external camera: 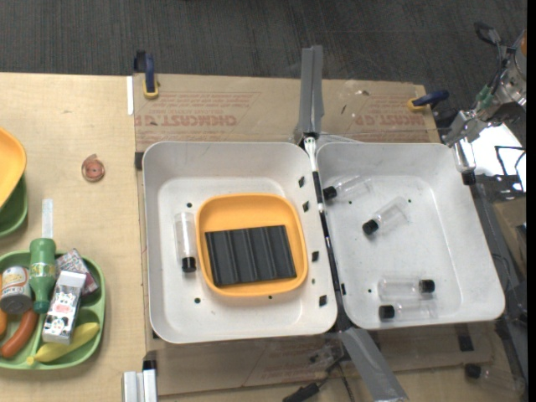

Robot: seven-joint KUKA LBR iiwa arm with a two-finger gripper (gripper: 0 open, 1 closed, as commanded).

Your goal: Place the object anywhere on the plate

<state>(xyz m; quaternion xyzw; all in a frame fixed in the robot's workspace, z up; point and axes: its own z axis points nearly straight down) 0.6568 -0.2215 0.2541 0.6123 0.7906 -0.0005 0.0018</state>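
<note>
Gripper (466,134) sits at the far right of the camera view, just past the upper right corner of the right bin (469,224), and whether it is open or closed cannot be made out; nothing is seen held by it.

4 clear vials with black caps lie in the right bin. 1 vial (346,188) lies near the bin's upper left corner, another (383,218) lies tilted near the middle, and 2 more (408,288) (404,310) lie close together along the lower edge. A 5th vial (183,239) lies in the left bin (155,224), just beside the left rim of the plate (251,211), cap toward the viewer.

That orange plate rests in the middle of the left bin and carries a dark ribbed block (251,255) lying flat on it.

Both bins stand side by side on a cardboard sheet (218,107) held by clamps (147,74). Left of it, on the wooden bench (67,115), a green tray (84,342) holds toy food and a small bottle, and a small pink disc (94,169) lies apart from it.
</note>
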